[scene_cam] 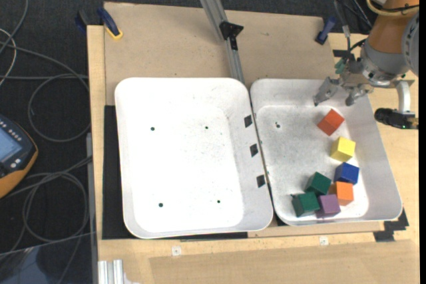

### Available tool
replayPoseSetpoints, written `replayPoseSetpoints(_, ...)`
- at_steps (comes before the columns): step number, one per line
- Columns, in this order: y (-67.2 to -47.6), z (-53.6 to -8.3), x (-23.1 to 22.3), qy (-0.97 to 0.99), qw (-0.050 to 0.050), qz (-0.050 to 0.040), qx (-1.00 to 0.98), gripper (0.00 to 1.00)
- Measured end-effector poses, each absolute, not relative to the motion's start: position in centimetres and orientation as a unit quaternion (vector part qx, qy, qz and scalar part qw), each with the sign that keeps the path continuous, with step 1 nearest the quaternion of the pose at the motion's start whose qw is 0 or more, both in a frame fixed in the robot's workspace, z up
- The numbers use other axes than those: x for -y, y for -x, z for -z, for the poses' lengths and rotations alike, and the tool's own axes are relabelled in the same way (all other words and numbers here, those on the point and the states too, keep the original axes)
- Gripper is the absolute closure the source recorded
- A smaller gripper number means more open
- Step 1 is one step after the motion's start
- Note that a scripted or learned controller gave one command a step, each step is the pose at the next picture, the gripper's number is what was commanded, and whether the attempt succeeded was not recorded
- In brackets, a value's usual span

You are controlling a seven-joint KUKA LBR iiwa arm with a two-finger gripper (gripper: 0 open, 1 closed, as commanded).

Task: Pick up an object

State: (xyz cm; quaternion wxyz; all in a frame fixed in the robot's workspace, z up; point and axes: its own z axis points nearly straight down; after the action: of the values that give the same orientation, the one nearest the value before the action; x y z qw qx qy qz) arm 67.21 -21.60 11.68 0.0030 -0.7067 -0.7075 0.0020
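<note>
My gripper hangs over the far part of the right bin, with its two fingers spread apart and nothing between them. Just below it lies a red-orange block, apart from the fingers. Further toward the front sit a yellow block, a blue block, an orange block, two green blocks and a purple block, bunched in the bin's near right corner.
The left bin lies beside the right one, with black clips along the shared edge. A slanted metal rail crosses the bench at the back. Blue clamps grip the board's far corners.
</note>
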Motion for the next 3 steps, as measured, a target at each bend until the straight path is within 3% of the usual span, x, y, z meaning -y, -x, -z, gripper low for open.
replayPoseSetpoints(1,-67.5,-13.4,21.6,0.706,-0.002,0.0005,0.708,1.0)
replayPoseSetpoints(3,-67.1,-23.0,21.7,0.707,-0.004,0.0018,0.707,1.0)
